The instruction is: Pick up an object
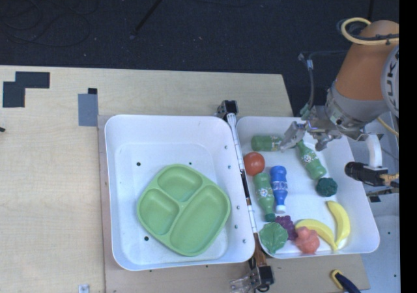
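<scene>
From my station I see the left bin (117, 155) holding one smooth green plastic plate (184, 209) with three moulded compartments. The right bin (361, 233) carries the small glossy toys: one round red tomato (254, 163), three green bottles (264, 195) lying flat, one blue bottle (279, 187) with a white cap, one bumpy purple grape cluster (285, 224), one crinkled leafy green (273, 237), one pink lump (307, 241), two curved yellow bananas (339, 222) and one dark green ball (327, 186). The gripper (305, 131) hovers over the bin's far end, near two of the green bottles; I cannot tell whether it is released or clenched.
</scene>
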